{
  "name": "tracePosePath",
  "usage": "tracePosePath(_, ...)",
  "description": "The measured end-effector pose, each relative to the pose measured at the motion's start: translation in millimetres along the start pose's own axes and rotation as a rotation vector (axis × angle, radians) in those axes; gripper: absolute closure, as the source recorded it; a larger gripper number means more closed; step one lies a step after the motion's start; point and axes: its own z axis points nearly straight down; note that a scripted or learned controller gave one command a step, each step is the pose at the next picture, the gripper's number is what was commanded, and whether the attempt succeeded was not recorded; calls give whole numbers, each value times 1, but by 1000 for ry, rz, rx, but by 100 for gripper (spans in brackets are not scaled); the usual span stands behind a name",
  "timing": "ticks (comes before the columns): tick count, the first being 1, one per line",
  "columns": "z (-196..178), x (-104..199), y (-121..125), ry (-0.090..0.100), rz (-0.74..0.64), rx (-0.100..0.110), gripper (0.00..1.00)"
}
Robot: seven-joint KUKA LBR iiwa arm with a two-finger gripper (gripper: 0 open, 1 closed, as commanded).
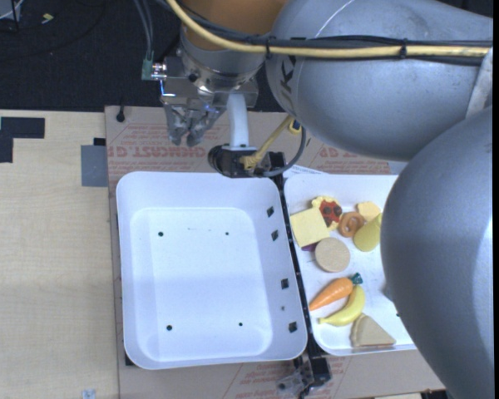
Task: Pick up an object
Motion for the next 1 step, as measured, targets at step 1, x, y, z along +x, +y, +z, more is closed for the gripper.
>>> tracePosePath(1,-121,1,0,2,-3,-8,100)
